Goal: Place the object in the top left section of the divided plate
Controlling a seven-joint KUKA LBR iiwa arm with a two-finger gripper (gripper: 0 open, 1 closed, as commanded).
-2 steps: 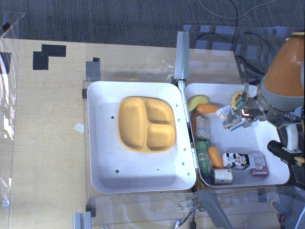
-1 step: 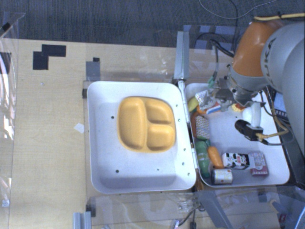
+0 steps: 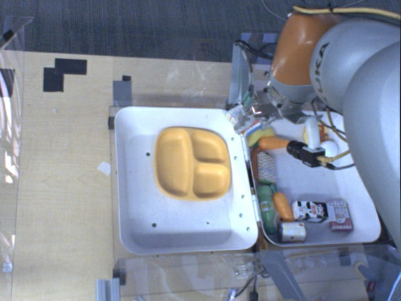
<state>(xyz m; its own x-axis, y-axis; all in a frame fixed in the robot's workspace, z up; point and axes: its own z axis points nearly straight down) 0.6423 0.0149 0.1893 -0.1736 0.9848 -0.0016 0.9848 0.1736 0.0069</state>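
Observation:
A yellow divided plate lies in the middle of the left white bin, with one long section on its left and two smaller ones on its right. Nothing lies in any of its sections. My gripper is down at the far left corner of the right bin, close to the wall between the two bins. Just beneath it sit a small multicoloured item and an orange carrot. The wrist hides what is between the gripper's tips.
The right bin is crowded: a mesh-patterned piece, a green bottle, a second carrot, a tin can, a black-and-white carton and a pinkish box. The arm's bulk covers the bin's far right.

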